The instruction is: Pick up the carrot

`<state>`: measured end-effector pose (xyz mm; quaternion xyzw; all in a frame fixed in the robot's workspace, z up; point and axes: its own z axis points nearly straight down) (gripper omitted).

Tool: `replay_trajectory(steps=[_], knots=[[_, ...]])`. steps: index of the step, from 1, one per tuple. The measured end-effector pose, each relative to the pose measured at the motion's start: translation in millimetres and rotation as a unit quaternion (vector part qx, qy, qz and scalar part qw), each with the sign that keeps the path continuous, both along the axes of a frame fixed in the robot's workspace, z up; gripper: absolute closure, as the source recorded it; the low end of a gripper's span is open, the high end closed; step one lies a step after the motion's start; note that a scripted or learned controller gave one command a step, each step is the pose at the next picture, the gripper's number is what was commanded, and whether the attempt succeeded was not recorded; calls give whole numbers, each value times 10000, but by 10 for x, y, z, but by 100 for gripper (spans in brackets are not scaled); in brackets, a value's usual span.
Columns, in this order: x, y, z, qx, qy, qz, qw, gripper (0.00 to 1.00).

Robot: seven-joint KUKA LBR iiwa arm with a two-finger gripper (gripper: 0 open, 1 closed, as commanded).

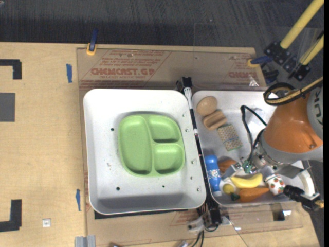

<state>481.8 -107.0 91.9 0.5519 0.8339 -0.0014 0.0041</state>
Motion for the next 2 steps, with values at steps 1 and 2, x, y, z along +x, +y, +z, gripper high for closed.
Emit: replay_trajectory(steps=[1, 2], knots=[[9, 37, -9, 23, -24, -223, 9997, 0], [43, 56, 108, 23, -79, -223, 9997, 100]])
